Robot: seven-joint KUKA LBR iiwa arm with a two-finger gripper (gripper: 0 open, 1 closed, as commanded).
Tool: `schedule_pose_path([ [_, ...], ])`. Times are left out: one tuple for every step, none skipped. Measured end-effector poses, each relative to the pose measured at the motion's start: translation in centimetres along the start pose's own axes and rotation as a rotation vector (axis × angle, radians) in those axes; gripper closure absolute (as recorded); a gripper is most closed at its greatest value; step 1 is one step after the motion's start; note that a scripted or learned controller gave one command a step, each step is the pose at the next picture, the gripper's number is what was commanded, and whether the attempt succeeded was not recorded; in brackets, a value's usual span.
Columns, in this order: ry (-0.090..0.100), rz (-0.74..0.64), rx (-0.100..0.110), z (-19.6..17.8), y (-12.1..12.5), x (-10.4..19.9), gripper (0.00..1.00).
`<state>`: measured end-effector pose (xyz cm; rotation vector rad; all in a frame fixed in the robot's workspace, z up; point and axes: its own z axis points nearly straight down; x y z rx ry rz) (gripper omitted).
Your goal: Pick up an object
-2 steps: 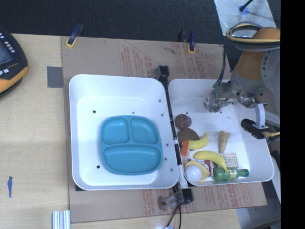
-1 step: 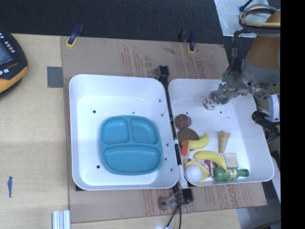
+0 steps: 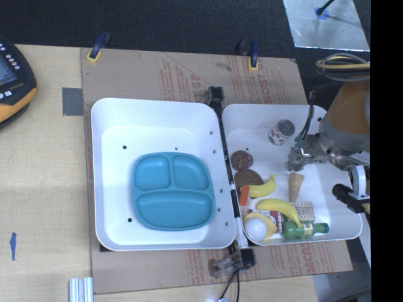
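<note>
The right bin holds a jumble of toy food. A small grey-topped can lies near its back. A round brown cookie and a dark brown piece lie by its left wall. Two yellow bananas, a tan cone, a waffle square, a green bottle, a white egg and an orange carrot piece crowd the front. My gripper hangs over the bin's right side, just above the cone and right of the can.
The left bin carries a blue divided plate. A yellow and black handset lies at the bench's far left. Clamps hold the cardboard sheet at the back. The arm's orange band overhangs the right bin's right rim.
</note>
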<state>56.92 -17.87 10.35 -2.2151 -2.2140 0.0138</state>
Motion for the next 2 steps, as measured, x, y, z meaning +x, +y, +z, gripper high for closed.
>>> schedule_pose_path([
  [-0.001,-0.004,-0.01,-0.5,0.4,0.2,0.0],
  [-0.001,0.0,-0.005,1.3,-4.0,-3.6,0.0],
])
